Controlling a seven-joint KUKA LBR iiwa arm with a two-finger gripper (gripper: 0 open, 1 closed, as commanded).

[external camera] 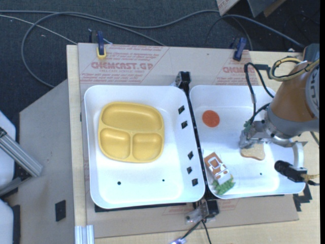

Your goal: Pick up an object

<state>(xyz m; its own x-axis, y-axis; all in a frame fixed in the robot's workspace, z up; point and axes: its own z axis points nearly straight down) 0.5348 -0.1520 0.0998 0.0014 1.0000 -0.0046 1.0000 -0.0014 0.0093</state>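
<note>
- nearest the lens, a small printed packet (218, 172) with a green end lies in the near left corner of the right bin (231, 93), close against its wall.
- the pincer (250, 140) hangs low over a tan flat piece (254, 153) in the right half of that bin, at the piece's far edge. whether it is clenched or released cannot be told from this angle, and nothing shows it grasping the piece.
- risk, as i judge it: the piece looks thin and lies flat on the bin floor, so a grip placed at its edge could skid off or merely push it along, and the lift could come up bare.
- an orange disc (211, 118) sits toward the far left of the same bin, well apart from the pincer.
- a yellow divided plate (132, 132) lies in the left bin (147, 182), out of the way.
- both bins rest on a board-covered surface (127, 65). nothing stands between the pincer and the tan piece.
</note>
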